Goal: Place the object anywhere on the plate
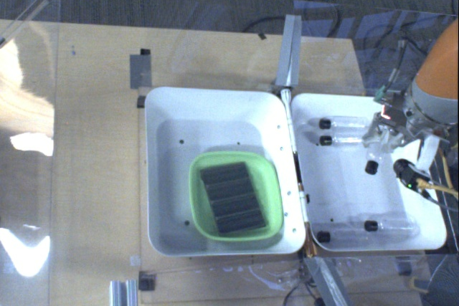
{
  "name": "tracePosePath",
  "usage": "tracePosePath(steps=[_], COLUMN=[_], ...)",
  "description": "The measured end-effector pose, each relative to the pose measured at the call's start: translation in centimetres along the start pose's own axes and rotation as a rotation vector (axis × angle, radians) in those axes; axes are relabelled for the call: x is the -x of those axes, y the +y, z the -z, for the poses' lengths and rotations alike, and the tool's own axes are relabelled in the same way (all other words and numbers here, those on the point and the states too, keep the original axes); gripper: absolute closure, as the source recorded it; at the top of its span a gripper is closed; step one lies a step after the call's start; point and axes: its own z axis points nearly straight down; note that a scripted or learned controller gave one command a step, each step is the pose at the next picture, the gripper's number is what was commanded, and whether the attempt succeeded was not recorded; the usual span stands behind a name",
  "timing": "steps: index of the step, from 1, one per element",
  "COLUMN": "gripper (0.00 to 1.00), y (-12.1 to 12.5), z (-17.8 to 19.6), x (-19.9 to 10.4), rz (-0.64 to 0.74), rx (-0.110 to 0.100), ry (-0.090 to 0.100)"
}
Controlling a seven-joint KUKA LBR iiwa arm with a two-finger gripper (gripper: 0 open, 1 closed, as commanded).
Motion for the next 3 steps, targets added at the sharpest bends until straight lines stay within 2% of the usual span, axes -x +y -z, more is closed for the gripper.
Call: tracePosePath(steps=[1, 2, 3], gripper=[1.00, 1.00, 1.00], y=[-5.6, -7.5, -9.2], z=[-5.8, -1.4, -1.5], x=[-5.0, -9.5, -9.1], rz=[0.128, 0.232, 0.396], rx=[-0.003, 0.001, -0.001], ry=[0.002, 0.004, 0.003])
